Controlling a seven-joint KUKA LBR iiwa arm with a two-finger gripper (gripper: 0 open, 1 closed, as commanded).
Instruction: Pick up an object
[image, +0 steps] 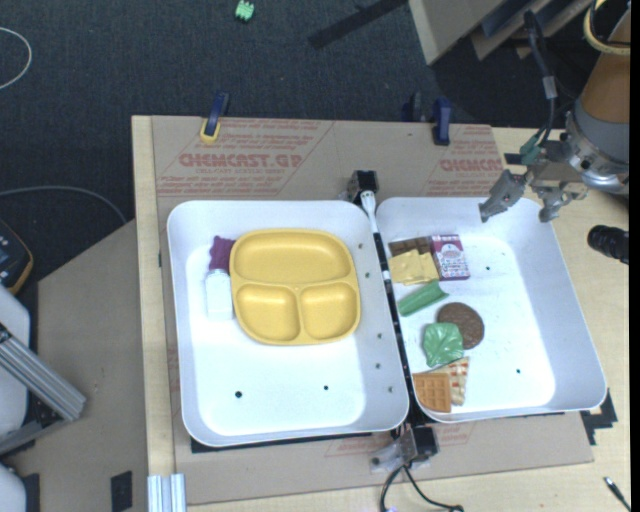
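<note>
Camera view, two white bins (520, 370), one yellow tray (295, 285), six food items, gripper (523, 205) spread, holding nothing.

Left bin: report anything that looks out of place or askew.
The yellow divided plate lies over a white bottle and a purple item, partly covering them at the left bin's left side. Nothing looks spilled.

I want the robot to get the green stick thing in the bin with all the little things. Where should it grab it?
Grab the green stick across its narrow middle, coming straight down from above. It lies flat and slanted, so the tool should probably turn to pinch its long sides, clear of the yellow block touching its upper end.
</note>
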